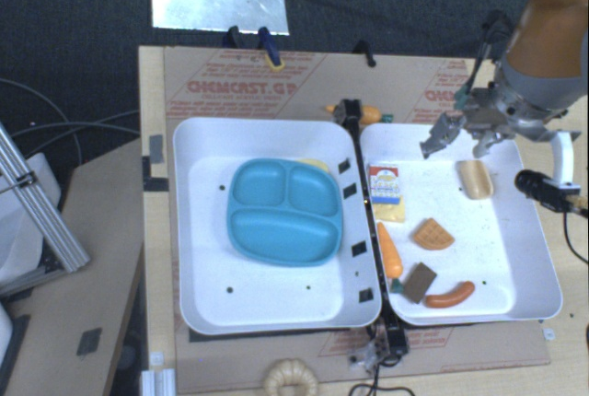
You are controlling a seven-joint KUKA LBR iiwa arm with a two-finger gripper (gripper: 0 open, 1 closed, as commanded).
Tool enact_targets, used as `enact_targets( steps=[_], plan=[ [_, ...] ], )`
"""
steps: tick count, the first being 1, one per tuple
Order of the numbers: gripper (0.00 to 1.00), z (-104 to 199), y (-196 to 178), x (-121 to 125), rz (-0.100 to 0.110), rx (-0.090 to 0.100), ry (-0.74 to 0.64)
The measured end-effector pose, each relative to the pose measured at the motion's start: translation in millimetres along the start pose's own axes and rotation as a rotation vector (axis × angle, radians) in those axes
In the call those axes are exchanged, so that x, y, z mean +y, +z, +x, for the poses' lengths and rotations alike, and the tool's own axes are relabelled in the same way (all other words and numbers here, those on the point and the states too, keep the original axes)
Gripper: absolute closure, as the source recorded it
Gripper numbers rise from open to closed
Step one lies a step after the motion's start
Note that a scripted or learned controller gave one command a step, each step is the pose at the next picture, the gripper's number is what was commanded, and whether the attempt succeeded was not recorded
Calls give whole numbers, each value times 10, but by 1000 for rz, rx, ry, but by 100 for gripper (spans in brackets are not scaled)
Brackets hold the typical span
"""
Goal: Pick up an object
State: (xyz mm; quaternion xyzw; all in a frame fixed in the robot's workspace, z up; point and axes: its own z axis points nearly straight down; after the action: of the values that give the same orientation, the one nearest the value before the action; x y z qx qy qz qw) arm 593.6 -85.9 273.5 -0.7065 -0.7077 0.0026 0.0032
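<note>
Clearly we hover our claw (463, 139), fingers spread and holding nothing, beside the bread roll (475, 179), likely light, stiff plastic, best pinched across its narrow sides.

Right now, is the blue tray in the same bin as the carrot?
No. The blue tray lies in the left bin; the carrot lies in the right bin.

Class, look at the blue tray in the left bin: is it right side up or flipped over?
Right side up. The blue tray shows its three hollow sections facing the camera, lying flat in the left bin.
</note>
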Motion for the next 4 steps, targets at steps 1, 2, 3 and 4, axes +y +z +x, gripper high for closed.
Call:
enact_targets(
  steps=[1, 2, 3, 4],
  plan=[
    [0, 1, -53, 17, -10, -1, -2],
    [0, 100, 433, 40, -6, 0, -4],
    [0, 113, 850, 37, -6, -1, 0],
    [0, 13, 1393, 14, -5, -1, 1]
  ],
)
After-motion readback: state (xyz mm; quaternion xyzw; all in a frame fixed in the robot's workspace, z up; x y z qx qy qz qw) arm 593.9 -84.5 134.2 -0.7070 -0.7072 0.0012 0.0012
